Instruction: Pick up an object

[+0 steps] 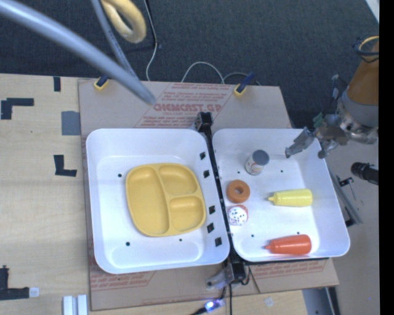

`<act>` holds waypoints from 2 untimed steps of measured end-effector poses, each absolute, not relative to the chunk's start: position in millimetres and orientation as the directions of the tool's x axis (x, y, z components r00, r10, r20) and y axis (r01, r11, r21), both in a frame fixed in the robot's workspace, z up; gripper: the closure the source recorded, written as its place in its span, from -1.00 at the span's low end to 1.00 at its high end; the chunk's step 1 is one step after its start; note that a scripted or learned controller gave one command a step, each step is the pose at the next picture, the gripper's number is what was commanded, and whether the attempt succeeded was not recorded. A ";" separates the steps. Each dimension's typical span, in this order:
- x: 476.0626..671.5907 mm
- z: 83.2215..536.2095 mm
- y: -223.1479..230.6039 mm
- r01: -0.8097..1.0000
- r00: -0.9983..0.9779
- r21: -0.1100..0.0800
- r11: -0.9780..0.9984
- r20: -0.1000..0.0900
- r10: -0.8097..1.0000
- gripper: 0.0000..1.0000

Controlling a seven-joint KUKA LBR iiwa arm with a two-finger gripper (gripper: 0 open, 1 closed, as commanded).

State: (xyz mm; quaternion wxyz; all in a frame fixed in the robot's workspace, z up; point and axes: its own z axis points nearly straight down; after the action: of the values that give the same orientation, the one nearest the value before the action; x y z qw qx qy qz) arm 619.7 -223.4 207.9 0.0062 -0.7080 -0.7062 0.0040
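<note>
The right bin (320,215) holds several objects: a small grey-topped can (256,162), a brown doughnut (238,191), a white speckled ball (237,215), a yellow bottle (290,197) lying on its side, and an orange-red carrot-shaped piece (289,245) near the front. My gripper (306,144) hangs over the bin's back right corner, to the right of the can and apart from every object. Its fingers (296,146) are spread, with nothing between them.
The left bin (104,184) holds a yellow divided plate (165,198). A black divider clip (204,121) sits at the back where the bins meet. Grey poles (80,43) and a yellow loop (125,17) cross the upper left, above the cardboard base (184,101).
</note>
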 end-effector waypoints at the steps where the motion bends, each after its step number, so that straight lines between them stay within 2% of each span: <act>1: 622.9 216.0 -222.9 1.000 -0.001 -0.001 0.001 0.000 1.000 -1.00; 2: 611.6 160.5 -222.6 1.000 -0.001 -0.007 0.001 0.000 1.000 -1.00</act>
State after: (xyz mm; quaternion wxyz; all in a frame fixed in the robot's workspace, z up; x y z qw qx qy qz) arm 611.6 -222.6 160.5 0.0025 -0.7068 -0.7074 0.0022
